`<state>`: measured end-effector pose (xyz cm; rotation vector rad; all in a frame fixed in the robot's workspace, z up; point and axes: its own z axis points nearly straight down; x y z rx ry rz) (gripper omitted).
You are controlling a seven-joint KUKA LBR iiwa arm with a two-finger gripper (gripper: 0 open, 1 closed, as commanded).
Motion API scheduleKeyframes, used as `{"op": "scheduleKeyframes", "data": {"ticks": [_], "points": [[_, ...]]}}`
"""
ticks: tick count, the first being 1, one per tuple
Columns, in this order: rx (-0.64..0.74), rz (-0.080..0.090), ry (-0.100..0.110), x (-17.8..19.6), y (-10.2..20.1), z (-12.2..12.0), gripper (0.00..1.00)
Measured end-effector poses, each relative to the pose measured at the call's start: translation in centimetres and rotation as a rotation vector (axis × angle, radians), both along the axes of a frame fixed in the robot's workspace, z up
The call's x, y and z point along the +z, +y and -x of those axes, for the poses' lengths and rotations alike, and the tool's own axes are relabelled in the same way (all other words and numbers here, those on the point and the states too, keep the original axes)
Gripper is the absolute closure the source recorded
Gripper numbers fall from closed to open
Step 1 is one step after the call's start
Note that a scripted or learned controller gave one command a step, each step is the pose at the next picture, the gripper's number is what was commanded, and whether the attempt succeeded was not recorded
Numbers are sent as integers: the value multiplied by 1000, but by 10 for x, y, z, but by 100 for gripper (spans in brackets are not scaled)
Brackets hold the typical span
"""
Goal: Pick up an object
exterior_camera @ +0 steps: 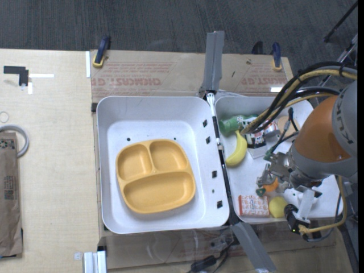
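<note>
wooden bench (51,152), two white bins (108,169)

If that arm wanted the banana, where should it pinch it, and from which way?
Probably at the middle of the banana, coming straight down. It lies flat in the right bin, its curved length running toward the green packet. The pincer should close across the narrow width there; the bin wall close beside it leaves little room for a sideways approach.

Yellow divided plate (156,176) in left bin (108,152); banana (238,149) in right bin (239,104)
</note>
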<state>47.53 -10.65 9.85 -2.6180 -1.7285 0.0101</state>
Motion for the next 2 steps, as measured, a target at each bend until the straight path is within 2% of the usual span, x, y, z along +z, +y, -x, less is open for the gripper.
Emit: {"op": "scheduleKeyframes", "data": {"ticks": [1,2], "points": [[-102,3,-4,162,36,-61,100],[-40,3,-3,95,61,-116,100]]}}
